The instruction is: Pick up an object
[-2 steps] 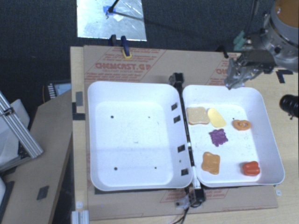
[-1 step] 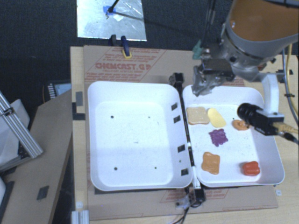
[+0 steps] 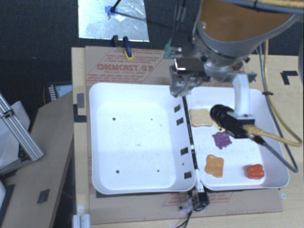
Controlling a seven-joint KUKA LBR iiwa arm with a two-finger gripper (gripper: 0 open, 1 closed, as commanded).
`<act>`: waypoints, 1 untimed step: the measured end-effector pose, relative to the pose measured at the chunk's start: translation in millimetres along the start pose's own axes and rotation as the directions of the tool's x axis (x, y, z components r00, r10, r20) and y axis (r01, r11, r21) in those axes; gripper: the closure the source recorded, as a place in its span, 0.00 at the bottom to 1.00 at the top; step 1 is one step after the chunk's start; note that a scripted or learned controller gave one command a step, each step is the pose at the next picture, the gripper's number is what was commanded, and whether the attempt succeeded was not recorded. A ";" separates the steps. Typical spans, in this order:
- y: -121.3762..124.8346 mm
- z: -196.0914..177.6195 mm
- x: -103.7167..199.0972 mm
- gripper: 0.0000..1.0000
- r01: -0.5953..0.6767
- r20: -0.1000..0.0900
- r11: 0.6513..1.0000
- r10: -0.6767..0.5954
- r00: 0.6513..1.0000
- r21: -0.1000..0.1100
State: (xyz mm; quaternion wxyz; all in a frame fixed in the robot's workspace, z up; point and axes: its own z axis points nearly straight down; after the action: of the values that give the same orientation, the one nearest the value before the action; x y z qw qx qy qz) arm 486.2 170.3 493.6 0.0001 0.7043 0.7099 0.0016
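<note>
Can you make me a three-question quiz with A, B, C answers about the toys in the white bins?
1. Where is the purple toy?
A. left bin
B. right bin
C. on the cardboard

2. How many toys lie in the right bin?
A. one
B. two
C. four

3. Where is the gripper?
A. above the far end of the divider between the bins
B. touching the red toy
C. above the silver sheet

Answers: 1 B, it lies right of the divider. 2 C, tan, purple, orange, red. 3 A, it hangs at the bins' far edge.

Arm (image 3: 247,13) cut off at top
</note>
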 end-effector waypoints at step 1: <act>0.2 -43.5 -11.1 1.00 -0.007 0.000 1.000 0.007 1.000 -0.003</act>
State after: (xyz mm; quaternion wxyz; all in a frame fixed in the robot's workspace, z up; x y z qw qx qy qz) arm 486.4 159.2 537.1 0.0010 0.7068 0.7074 0.0027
